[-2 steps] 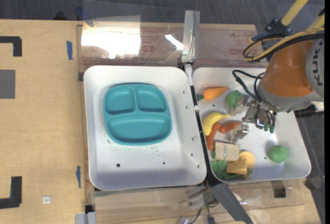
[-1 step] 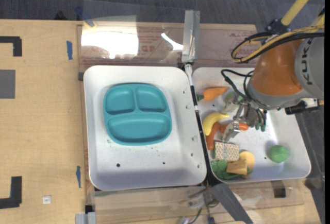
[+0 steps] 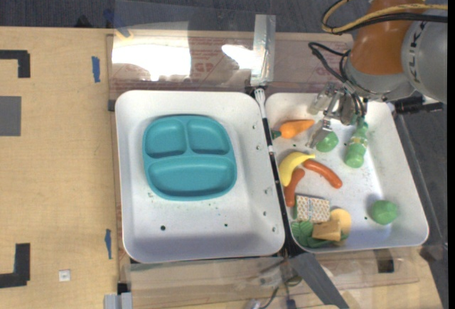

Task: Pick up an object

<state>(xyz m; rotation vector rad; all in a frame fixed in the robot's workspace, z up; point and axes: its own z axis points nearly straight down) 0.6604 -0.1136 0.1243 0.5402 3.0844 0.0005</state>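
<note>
1. Grey carpet lies behind a light wooden bench [image 3: 50,158] marked with black tape brackets and small blue tape pieces along its left part.
2. Left bin [image 3: 128,229]: white, shallow, holding a teal divided plate [image 3: 189,157] with three compartments, set slightly above the bin's centre.
3. Right bin [image 3: 409,208]: white, touching the left bin along a shared edge.
4. Contents of the right bin, left to right:
   - an orange carrot [image 3: 294,128] near the upper left corner;
   - a yellow banana [image 3: 291,165] beside a red-orange sausage [image 3: 323,172];
   - a patterned cracker packet [image 3: 312,208] above a green leafy piece [image 3: 304,232] and a yellow wedge [image 3: 334,225] at the lower edge;
   - a small green round piece [image 3: 325,143] and a green bottle-shaped piece [image 3: 355,150] in the upper middle;
   - a green ball [image 3: 384,212] at the lower right, well apart from the others.
5. Arm [image 3: 387,41]: orange band and grey housing at the upper right, with black and yellow cables looped above it.
6. Gripper [image 3: 334,116]: positioned over the upper part of the right bin, just above the small green round piece. Whether the gripper is apart or together cannot be determined; no object is seen between its tips.
</note>
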